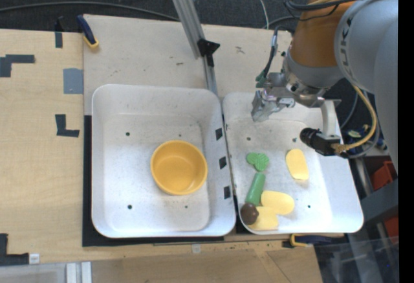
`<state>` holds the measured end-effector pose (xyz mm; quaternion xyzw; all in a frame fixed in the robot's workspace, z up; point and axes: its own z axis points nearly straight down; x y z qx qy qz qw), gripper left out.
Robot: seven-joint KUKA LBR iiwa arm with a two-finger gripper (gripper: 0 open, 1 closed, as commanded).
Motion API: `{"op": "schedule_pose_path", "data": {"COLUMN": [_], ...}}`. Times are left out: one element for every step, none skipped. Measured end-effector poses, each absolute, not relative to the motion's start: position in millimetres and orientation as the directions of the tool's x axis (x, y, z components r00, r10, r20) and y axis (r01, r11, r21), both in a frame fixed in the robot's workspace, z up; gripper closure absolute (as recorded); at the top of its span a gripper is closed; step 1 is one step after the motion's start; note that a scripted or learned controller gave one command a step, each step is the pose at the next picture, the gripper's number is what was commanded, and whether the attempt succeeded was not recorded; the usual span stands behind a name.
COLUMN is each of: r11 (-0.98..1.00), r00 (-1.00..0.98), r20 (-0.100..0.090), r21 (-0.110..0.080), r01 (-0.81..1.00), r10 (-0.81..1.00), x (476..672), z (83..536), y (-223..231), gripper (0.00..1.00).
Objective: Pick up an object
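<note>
Grey KUKA arm w/ orange band comes in from the right; its two-finger metal gripper (264, 109) hangs over the far end of the right shallow white plastic bin (336, 207), near the divider. Nothing between the fingers. Whether they're apart or together: can't tell at this angle.

Right bin contents, all toward the near half & well clear of the gripper:
- small green leafy toy piece (258, 160), just above a green cylindrical stick (255, 188), the two abt touching
- dark brown round ball (249, 213) at the stick's lower end, touching it
- pale yellow rounded soft-looking piece (274, 203), right beside stick & ball
- yellow oval piece (297, 164) on its own, further right

Black cable connector (318, 141) off the arm sits over the bin's right side, close to the oval.

Left shallow white plastic bin (110, 107): one round yellow plastic bowl (178, 166), upright, nr the middle-right.

Slanted grey metal pole (187, 10) w/ black clamp runs down to the divider betw. bins, just left of the gripper.
</note>
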<state>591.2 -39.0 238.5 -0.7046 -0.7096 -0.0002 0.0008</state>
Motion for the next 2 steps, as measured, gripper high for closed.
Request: {"op": "schedule_pose_path", "data": {"r11": [0.007,0.006], "r00": [-0.007,-0.006], "r20": [0.001,0.001], "r21": [-0.003,-0.002], "r01": [1.0,1.0], "r10": [1.0,1.0], "x": [593.3,596.8], "z": [227,227], "y": [18,63], "gripper": [1.0,1.0]}}
